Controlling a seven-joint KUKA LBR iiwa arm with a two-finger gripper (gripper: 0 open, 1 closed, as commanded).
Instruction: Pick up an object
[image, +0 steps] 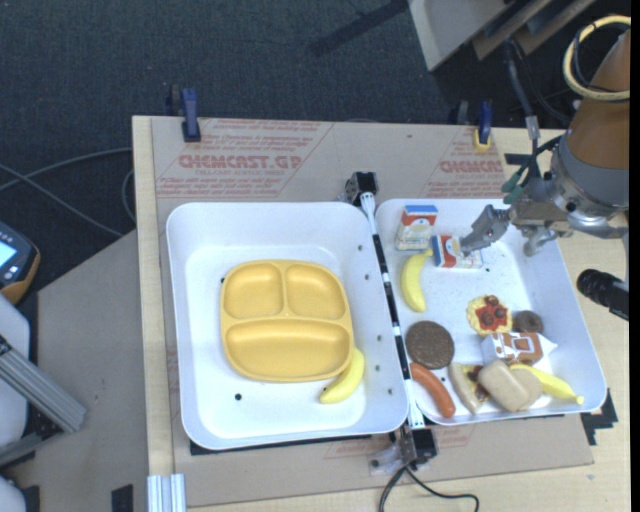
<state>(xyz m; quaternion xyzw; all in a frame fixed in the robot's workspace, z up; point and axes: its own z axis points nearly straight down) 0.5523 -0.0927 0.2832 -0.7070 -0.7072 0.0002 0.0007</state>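
Note:
My gripper (492, 238) hangs over the back part of the right bin (560, 290), its grey tip just right of a small red and white box (446, 251). Nothing shows held in it. Behind that box stands a small milk carton (418, 226). A yellow banana (412, 282) lies near the bin's left wall. Toward the front lie a dark brown cookie (431, 343), a hot dog (433, 390), a fruit tart (489, 313), a red and white carton (515, 348), a bread roll (505, 386) and a second banana (551, 384).
The left bin (190, 300) holds a yellow divided plate (286, 320) with a banana (345, 381) at its front right corner. A black clip (361, 186) sits where the bins meet at the back. The arm's orange band (600, 125) rises at the right.

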